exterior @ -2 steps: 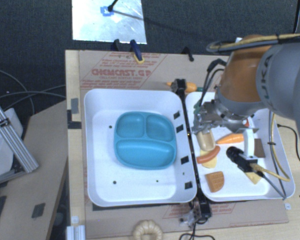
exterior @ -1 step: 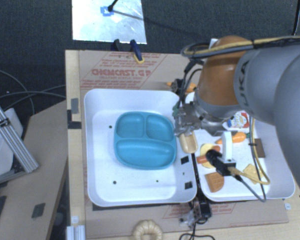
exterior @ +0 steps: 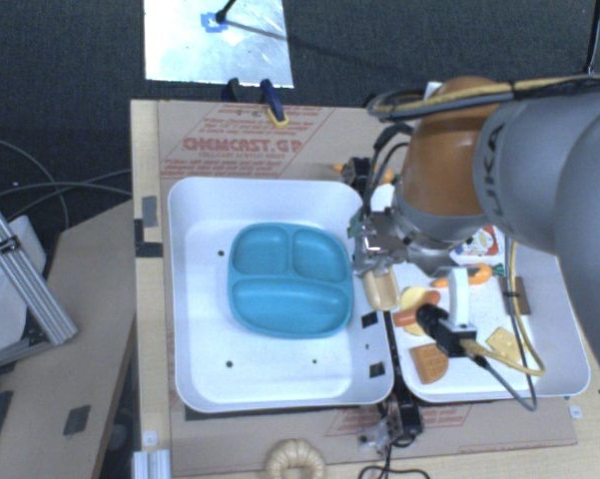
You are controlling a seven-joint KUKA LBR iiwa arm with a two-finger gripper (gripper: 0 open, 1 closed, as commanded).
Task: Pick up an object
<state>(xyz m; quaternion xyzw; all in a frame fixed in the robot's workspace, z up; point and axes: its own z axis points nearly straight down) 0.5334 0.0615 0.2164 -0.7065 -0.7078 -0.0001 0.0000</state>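
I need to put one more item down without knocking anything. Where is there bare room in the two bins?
The left bin has bare floor all around the blue divided plate, widest along the near wall and the left wall. The right bin is crowded: small food-like items lie packed together under the arm.

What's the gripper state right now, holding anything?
Gripper: over the seam between the two bins, right above a tan block; open or shut cannot be told, no confirmed hold.
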